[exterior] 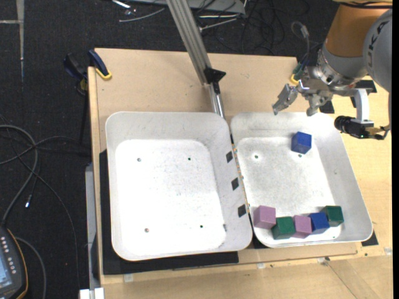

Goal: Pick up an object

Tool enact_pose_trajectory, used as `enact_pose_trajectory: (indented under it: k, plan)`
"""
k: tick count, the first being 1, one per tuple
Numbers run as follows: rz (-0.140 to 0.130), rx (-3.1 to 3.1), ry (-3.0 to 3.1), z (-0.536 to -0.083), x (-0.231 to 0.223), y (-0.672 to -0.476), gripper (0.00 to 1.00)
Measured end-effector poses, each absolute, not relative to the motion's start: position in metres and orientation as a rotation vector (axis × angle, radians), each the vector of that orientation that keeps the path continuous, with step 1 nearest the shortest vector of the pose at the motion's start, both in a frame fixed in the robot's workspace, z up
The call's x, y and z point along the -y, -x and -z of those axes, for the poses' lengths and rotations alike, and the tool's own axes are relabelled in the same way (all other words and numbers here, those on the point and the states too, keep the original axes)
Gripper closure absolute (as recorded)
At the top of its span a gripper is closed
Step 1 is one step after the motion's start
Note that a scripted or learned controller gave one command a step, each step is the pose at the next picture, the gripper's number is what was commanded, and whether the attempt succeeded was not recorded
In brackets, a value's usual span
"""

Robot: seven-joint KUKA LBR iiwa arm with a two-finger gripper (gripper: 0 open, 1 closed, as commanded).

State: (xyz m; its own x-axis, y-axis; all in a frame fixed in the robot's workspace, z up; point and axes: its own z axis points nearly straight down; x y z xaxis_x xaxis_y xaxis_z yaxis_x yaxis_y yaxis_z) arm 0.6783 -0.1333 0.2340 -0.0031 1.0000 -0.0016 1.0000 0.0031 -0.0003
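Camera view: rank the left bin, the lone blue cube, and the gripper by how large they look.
1. left bin, by far the largest.
2. gripper, with its fingers and mount.
3. lone blue cube, smallest.
The gripper sits higher, nearer the camera, so its margin over the cube may be exaggerated.

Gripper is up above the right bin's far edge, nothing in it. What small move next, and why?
Probably lower the gripper toward the lone blue cube. Its jaws stand spread and hold nothing, and that cube sits apart near the far end of the right bin, while the other cubes crowd along the near wall.
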Motion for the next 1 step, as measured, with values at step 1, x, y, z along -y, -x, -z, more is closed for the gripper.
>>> enact_pose_trajectory:
  k: [1]
  plan:
    - [-0.003,-2.223,-2.215,-0.1141,0.1920,-0.6382,0.00]
